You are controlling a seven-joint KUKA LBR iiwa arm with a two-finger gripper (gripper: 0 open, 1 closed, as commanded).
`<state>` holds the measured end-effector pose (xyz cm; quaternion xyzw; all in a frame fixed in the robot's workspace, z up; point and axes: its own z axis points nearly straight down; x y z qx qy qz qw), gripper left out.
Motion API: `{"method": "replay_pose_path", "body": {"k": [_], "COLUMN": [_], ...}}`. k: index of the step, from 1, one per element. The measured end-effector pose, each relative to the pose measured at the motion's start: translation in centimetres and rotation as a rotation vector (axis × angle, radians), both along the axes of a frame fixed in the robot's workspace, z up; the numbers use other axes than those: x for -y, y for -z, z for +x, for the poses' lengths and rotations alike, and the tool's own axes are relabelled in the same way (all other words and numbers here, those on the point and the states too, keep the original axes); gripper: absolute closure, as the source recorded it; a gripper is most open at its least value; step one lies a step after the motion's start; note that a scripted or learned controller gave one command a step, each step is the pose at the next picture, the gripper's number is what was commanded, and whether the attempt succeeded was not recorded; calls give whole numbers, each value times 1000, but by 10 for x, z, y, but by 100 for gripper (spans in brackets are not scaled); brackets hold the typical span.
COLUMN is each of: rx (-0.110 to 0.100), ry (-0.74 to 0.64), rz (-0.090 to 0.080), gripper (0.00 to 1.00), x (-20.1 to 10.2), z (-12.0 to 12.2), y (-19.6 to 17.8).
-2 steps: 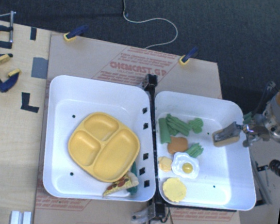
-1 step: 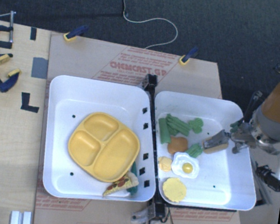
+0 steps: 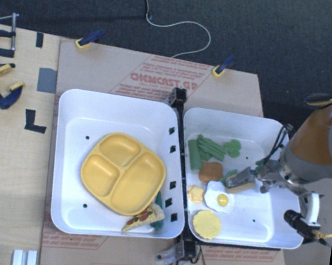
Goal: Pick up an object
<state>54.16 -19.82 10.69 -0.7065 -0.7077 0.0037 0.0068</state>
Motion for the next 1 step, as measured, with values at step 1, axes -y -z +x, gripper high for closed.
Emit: {"method": "replay_pose_path", "body": {"k": [1], "rx": [19], "ry": [2], "rz": [-7], "gripper": [0], "x": [4], "z": [4], "y": [16]}}
